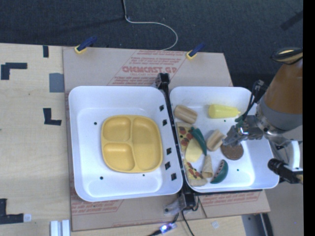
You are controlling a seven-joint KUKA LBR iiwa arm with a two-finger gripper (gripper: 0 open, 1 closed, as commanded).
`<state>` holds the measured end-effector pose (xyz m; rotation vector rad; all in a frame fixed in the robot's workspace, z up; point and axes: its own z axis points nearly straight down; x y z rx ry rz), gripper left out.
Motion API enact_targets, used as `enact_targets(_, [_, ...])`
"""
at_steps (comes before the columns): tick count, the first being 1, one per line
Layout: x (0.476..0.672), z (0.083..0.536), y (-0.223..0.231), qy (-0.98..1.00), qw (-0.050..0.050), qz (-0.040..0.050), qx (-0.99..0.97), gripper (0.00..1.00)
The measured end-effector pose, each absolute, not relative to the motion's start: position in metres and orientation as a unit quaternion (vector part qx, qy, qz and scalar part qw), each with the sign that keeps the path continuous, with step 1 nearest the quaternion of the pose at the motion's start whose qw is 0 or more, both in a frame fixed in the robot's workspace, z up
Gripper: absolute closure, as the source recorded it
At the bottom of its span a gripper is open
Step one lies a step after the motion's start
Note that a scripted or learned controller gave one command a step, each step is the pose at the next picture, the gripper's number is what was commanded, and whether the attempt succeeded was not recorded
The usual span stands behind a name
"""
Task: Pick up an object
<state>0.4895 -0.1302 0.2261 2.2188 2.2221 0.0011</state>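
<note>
Camera view: two bins (78,132), one yellow plate (132,143).

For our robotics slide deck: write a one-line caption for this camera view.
Robot arm's gripper poised over toy food in the right bin; a yellow divided plate sits in the left bin.

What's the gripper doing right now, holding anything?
Gripper: low in the right bin, just above the brown round piece; open or shut cannot be told, and nothing is visibly held.
</note>
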Motion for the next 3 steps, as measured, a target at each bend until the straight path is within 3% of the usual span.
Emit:
enact_targets(1, [0.515, 0.215, -0.084, 0.709, -0.001, -0.0001, 0.705, 1.0])
enact_targets(3, [0.586, 0.205, -0.002, 0.709, 0.0, 0.0003, 0.705, 1.0])
